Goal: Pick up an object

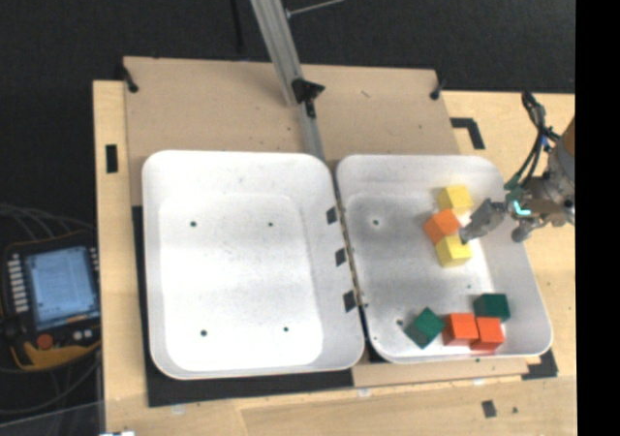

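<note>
The right bin (387,231) holds several small blocks. A yellow block (453,198), an orange block (441,226) and a second yellow block (452,251) cluster at its upper right. My gripper (501,225) reaches in from the right edge, just right of this cluster. It is open, with bare bin floor between its fingers. Its left finger (479,221) lies against the lower yellow block's right side. Along the bin's near edge sit a green block (422,327), two orange blocks (461,327) (489,332) and another green block (492,306).
The left bin (242,260) lies beside the right one on the wooden bench. A slanted metal pole (281,46) rises behind the bins' shared edge. A handheld screen (58,289) sits off the bench at the left.
</note>
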You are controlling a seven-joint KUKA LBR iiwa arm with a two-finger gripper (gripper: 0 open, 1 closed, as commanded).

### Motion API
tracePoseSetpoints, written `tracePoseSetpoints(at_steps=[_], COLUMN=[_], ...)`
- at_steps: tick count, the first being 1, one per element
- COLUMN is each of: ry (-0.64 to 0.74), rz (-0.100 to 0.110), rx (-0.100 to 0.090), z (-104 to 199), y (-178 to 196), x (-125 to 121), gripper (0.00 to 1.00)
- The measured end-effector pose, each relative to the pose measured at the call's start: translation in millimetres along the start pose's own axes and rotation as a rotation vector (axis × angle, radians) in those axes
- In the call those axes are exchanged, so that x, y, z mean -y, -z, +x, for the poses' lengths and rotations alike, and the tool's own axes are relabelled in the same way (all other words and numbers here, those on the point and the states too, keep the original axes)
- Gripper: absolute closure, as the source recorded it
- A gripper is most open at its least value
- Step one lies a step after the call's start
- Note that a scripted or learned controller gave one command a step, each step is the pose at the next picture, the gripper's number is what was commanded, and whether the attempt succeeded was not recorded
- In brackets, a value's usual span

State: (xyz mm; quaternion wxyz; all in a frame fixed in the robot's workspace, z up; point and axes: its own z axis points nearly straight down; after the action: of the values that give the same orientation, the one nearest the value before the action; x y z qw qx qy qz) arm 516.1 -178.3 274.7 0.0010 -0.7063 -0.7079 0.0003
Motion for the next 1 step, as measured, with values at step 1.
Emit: tracePoseSetpoints(at_steps=[1], ry=[-0.001], rz=[-0.004], rx=[0.001], z=[0.0], y=[2.0], x=[-0.7], gripper=[0.0])
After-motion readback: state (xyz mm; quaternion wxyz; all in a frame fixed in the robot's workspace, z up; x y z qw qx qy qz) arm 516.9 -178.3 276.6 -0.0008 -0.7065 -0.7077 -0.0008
